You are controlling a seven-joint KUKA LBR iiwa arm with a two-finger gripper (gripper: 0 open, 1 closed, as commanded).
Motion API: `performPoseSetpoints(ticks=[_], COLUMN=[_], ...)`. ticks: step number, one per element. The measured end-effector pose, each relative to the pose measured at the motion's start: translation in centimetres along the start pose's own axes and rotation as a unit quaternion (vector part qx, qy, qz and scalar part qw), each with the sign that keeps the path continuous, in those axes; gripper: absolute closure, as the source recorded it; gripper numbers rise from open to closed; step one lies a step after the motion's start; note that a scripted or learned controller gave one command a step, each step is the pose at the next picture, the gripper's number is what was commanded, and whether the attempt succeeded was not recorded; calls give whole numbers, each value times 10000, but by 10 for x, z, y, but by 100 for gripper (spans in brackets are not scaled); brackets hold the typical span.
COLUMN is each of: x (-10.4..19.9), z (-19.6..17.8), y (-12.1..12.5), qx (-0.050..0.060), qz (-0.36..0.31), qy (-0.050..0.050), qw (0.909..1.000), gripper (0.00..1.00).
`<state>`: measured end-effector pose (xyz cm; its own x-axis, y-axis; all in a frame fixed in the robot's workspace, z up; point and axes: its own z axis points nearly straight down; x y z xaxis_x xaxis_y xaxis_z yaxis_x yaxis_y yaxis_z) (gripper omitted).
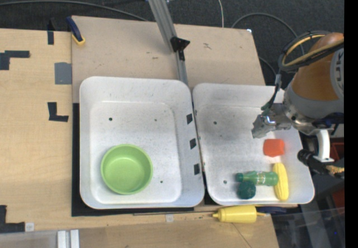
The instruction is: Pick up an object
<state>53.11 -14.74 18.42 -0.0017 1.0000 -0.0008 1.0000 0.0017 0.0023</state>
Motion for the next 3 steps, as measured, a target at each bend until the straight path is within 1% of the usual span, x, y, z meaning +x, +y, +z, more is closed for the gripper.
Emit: performPoseSetpoints(ticks=[1,2,3], x=[3,56,111], z=[-59,-49,-39], y=[9,16,27], qx=[-14,21,26], qz=[-3,-22,-27], qy=[-4,9,9], qw=[10000,10000,10000], gripper=[100,100,100])
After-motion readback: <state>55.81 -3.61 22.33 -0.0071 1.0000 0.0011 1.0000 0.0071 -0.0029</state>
